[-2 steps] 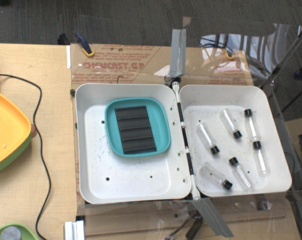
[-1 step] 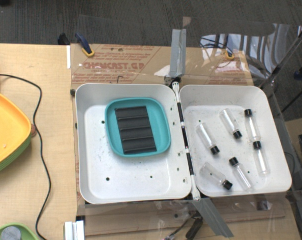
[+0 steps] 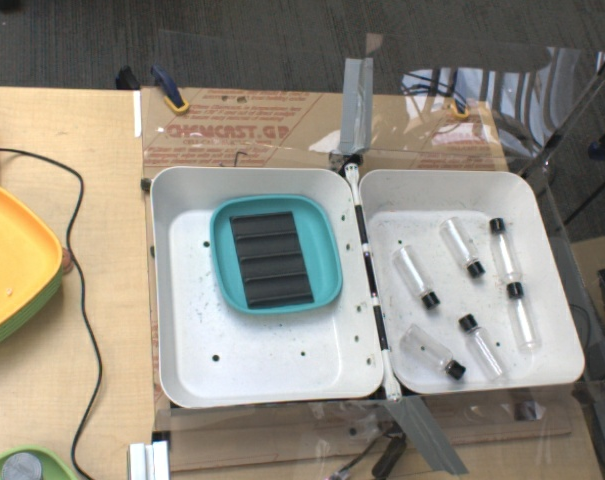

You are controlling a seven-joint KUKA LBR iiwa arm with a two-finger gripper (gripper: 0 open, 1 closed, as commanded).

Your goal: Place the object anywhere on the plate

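From my remote seat, nearest the camera I see the front edge of the table (image 3: pixel 42 388), with a green round thing (image 3: pixel 17 465) cut off at the bottom left and a black cable (image 3: pixel 82 308) trailing across the wood. Some dark hardware sits under the bins at the bottom centre, too unclear for me to name.

Moving up, the right bin (image 3: pixel 552 363) holds six clear vials with black caps. The nearest vial (image 3: pixel 432 353) lies at the front, its cap toward the right. Just behind it, another vial (image 3: pixel 480 346) lies slanted, cap at the upper left. Further back I see one vial (image 3: pixel 415 276) near the bin's left side, one (image 3: pixel 462 246) in the middle, and two along the right, one (image 3: pixel 502 248) capped at its far end and one (image 3: pixel 520 316) below it.

The left bin (image 3: pixel 182 348) carries the teal plate (image 3: pixel 327 268), a rounded square with a dark ribbed insert (image 3: pixel 270 258) in its middle. No vial lies on the plate; all are in the other bin, well apart from it.

At the far left, yellow and green dishes (image 3: pixel 12 268) are stacked on the table. Behind the bins lies a cardboard sheet (image 3: pixel 242 128) with reddish print; I cannot read it surely. A blue and yellow clamp (image 3: pixel 169 88) sits at its far left corner.

I cannot report the gripper's state.
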